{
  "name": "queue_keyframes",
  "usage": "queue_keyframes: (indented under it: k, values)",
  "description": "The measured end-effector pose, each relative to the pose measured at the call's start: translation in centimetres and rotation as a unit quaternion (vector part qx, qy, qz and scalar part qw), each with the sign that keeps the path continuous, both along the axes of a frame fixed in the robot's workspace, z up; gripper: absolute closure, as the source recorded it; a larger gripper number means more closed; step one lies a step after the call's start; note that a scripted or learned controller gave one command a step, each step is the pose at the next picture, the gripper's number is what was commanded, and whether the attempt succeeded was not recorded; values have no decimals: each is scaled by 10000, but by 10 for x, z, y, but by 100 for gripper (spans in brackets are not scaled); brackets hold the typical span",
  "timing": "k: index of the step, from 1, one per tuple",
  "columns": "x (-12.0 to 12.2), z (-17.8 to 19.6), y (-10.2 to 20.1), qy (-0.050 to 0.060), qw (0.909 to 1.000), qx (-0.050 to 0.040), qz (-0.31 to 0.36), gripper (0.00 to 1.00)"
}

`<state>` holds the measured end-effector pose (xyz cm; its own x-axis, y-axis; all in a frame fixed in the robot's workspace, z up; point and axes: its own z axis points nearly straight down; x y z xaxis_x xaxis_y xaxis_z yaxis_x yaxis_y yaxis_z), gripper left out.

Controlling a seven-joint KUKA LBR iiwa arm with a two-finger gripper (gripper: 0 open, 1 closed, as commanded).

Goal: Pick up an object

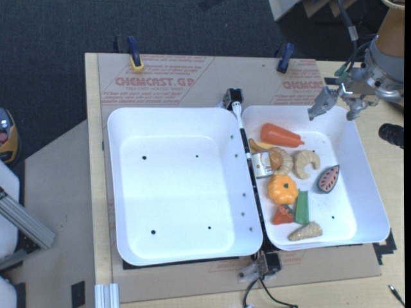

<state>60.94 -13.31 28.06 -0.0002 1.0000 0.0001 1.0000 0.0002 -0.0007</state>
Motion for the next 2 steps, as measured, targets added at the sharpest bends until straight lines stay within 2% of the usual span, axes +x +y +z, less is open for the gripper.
queue_keyframes:
  k: [1, 2]
  values:
    - [-35, -167, -38, 81, 10000, 14, -24, 0]
    - [-75, -198, 8, 34, 10000, 19, 1, 0]
